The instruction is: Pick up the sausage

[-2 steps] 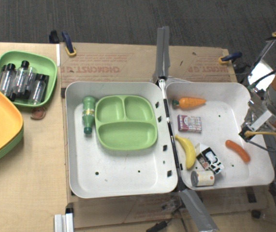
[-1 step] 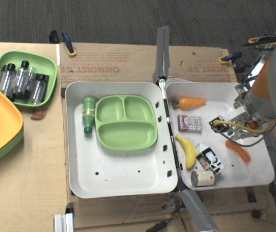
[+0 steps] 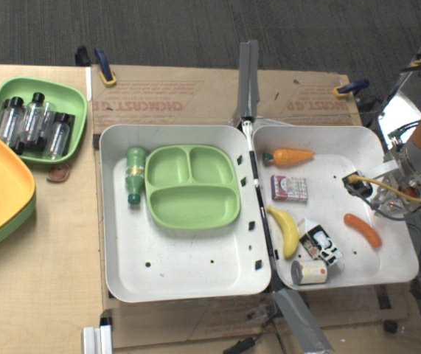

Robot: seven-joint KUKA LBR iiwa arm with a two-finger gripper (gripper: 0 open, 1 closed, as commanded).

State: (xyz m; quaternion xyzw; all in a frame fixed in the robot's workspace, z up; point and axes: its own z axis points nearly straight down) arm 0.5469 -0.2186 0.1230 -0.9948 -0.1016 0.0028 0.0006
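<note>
Two white bins point(image 3: 188, 264) sit side by side. One green divided plate point(image 3: 192, 186) lies in the left bin, with one green bottle point(image 3: 135, 174) just left of it. Right of the plate are one carrot point(image 3: 290, 156), one pink packet point(image 3: 289, 189), one banana point(image 3: 287, 229), one sausage point(image 3: 363, 230), one black-and-white packet point(image 3: 319, 244) and one white cup point(image 3: 310, 273). Far left of the plate, one green dish point(image 3: 74, 96) holds what look like four clear bottles point(image 3: 33, 120), beside one stack of orange plates point(image 3: 0, 190)

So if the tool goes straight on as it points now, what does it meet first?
Probably the bare floor of the right bin, beside the sausage; depth of the tool is unclear.
</note>
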